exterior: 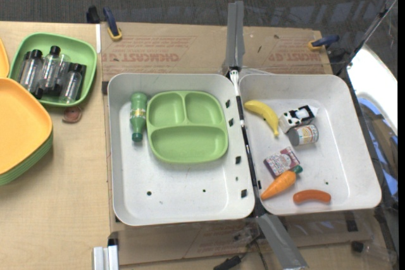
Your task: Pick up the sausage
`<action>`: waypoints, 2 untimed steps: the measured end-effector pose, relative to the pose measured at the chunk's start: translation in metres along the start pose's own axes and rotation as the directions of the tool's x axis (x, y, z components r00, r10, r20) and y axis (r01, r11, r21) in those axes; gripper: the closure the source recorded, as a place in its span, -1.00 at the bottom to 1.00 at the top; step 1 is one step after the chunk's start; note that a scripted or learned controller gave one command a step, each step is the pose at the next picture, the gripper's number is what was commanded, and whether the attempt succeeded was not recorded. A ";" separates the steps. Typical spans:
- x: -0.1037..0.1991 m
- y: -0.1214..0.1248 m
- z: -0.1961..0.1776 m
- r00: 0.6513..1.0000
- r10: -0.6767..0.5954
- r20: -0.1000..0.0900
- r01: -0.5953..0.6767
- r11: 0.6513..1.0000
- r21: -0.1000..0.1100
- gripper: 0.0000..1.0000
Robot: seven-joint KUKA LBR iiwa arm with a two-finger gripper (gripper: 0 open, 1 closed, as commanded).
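Sausage (pixel 312 197): lies flat near the front edge of the right bin (pixel 354 136), long side running left to right, close to the front wall.
Nearest neighbour: the carrot (pixel 279 184) sits just beside the sausage's left end, tilted, apart from it but not by much.
Other things in that bin: a banana (pixel 264 115), a small cow-patterned carton (pixel 297 117), a little can (pixel 305 135) and a purple packet (pixel 281 162), all farther back.
Left bin: a green divided plate (pixel 187 126) with a green bottle (pixel 138 116) beside it, well apart from the job.
Likely trouble: the sausage looks round and smooth, so I'd guess it could roll or squirt out of a squeeze; a descent too far left might nudge or grab the carrot instead; coming down too near the front wall could catch the rim.
Pincer: from where I stand I cannot tell whether it is released or clenched, nor what it touches.
Progress: the sausage rests in the bin, not yet lifted.
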State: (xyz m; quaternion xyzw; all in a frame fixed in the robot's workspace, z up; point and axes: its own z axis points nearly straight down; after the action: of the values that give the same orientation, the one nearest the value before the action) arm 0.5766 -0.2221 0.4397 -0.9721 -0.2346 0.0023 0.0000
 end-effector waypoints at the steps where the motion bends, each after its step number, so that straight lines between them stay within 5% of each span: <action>1: 0.000 0.000 0.000 0.964 0.266 0.001 -0.266 0.964 0.001 1.00; 2: 0.029 0.015 0.026 0.988 -0.157 0.001 0.157 0.988 0.003 1.00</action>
State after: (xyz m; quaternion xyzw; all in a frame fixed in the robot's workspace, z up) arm 0.6089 -0.2220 0.4136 -0.9506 -0.3104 0.0030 0.0013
